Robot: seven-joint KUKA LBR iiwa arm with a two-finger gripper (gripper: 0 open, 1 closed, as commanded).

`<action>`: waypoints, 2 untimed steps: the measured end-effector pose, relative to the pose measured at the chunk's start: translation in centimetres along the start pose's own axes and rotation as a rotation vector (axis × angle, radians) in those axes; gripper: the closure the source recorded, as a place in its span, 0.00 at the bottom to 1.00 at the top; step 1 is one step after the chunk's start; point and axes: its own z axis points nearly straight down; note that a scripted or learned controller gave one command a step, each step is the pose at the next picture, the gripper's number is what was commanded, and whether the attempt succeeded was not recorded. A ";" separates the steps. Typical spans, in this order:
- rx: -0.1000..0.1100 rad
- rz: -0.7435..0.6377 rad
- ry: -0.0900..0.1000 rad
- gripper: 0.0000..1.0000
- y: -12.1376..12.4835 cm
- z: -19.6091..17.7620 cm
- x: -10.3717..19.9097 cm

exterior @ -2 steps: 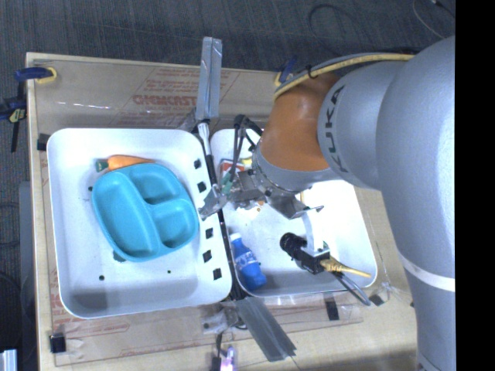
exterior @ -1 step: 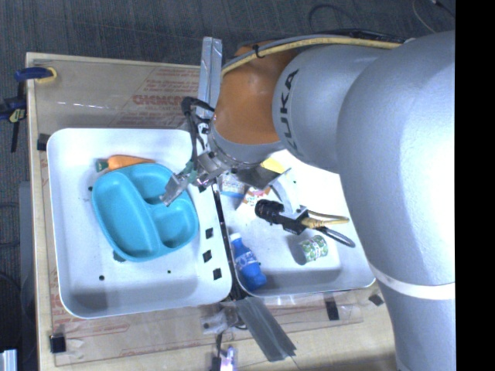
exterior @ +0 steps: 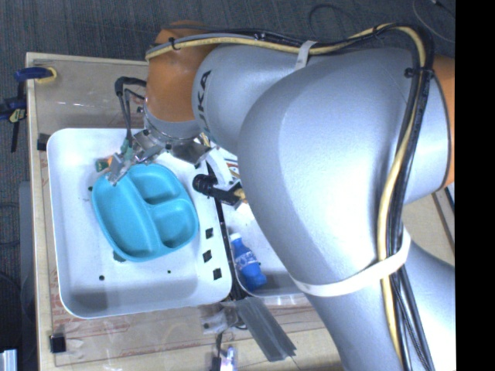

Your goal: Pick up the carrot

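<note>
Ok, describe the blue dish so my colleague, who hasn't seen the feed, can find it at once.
Start at the left white bin. The blue dish lies near its middle, its upper left rim right under the tool. It is broad, shallow and split into compartments, unlike the small blue bottle to its right.

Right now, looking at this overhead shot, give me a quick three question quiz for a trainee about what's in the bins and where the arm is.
1. True or false: the blue divided tray lies in the left bin.
2. Multiple choice: the gripper is at the tray's A) lower right corner, B) upper left edge, C) centre compartment.
3. Fill in: the blue bottle lies in the ____ bin, partly covered by the arm.

Key: 1 true. 2 B. 3 right. Note for the trainee: a small green item sits beside the gripper, but it is too small to identify, and whether the fingers hold anything cannot be told.
</note>
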 end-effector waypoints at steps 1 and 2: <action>-0.009 -0.090 -0.003 0.00 -1.5 3.5 -0.5; -0.004 -0.092 -0.002 1.00 -1.6 2.8 -0.5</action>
